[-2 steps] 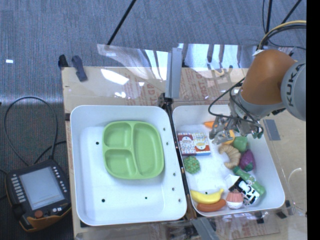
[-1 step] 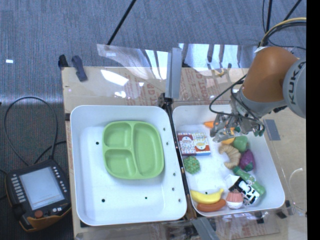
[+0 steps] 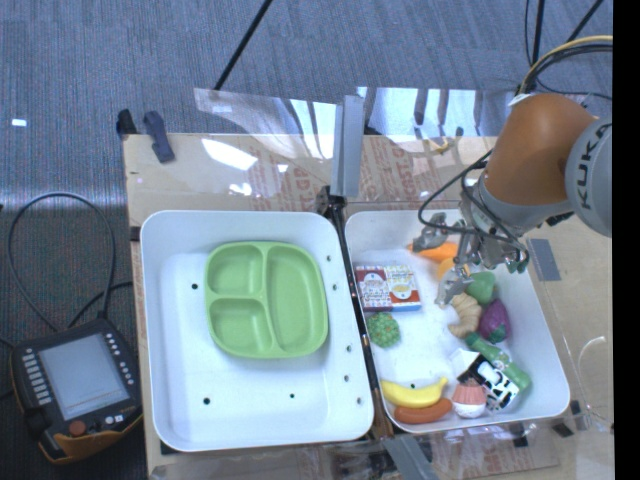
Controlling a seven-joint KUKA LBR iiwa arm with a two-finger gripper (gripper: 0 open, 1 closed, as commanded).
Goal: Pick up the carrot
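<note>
In the right half of the frame, I see the gripper [image 3: 463, 268] low in the right bin [image 3: 555, 353], beside the carrot [image 3: 438, 252] for a grab; its grip I cannot tell.

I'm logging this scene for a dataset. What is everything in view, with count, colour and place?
bins: 2, white, side by side on the bench
plate: 1, green, left bin
carrot: 1, orange, right bin, far side
box: 1, red and white, right bin
ball: 1, green, right bin
banana: 1, yellow, right bin, near side
sausage: 1, red, below banana
purple toy: 1, right bin
pendant: 1, black, lower left
arm: 1, grey and orange, right
tool: 1, over right bin, beside carrot
</note>
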